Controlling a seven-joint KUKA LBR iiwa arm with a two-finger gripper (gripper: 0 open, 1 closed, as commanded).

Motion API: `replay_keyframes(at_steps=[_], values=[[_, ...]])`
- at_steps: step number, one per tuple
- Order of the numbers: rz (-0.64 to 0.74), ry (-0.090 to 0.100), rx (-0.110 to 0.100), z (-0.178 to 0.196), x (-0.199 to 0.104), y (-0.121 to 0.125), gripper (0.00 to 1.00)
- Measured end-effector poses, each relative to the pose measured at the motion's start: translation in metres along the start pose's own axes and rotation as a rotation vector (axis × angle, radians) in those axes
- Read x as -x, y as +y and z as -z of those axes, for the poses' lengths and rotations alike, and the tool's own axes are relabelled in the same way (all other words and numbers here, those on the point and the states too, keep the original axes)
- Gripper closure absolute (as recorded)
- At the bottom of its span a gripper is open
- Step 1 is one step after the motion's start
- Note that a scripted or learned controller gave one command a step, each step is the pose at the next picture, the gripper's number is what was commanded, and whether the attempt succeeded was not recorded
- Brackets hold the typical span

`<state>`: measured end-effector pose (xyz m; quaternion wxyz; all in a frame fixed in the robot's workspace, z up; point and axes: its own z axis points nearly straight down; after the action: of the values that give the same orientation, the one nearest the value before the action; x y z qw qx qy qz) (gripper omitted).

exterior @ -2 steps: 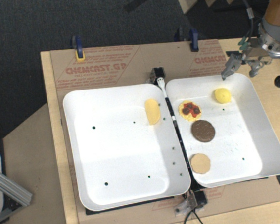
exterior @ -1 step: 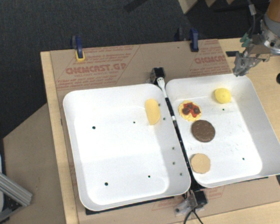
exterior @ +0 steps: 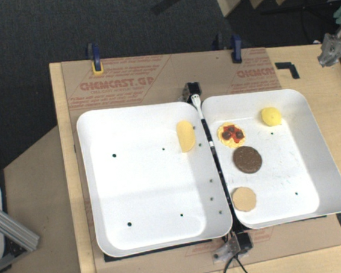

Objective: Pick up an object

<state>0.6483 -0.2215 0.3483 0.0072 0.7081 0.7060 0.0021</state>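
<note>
Gripper (exterior: 333,49): at the far right edge, off past the right bin's far corner; you can't tell its state, nothing seen held.
Left bin (exterior: 137,227): pale yellow oblong piece (exterior: 185,136) by its right wall.
Right bin (exterior: 319,166): your pick options are yellow ball (exterior: 271,116), red-and-yellow piece (exterior: 231,134), brown disc (exterior: 247,159), tan disc (exterior: 244,199), the last three near its left wall.

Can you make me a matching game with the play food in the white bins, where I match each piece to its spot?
Things:
1. pale yellow oblong piece
2. dark brown disc
3. yellow ball
4. tan disc

Places:
A. right bin, far corner area
B. left bin, by the divider
C. right bin, near edge
D. right bin, middle

Pairs: 1-B, 2-D, 3-A, 4-C
</note>
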Motion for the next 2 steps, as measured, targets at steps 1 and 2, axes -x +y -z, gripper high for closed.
replay_keyframes(at_steps=[1,2], values=[[0.002,0.009,-0.021,-0.094,0.001,-0.015,1.00],[0.002,0.006,-0.012,-0.063,0.002,-0.034,1.00]])
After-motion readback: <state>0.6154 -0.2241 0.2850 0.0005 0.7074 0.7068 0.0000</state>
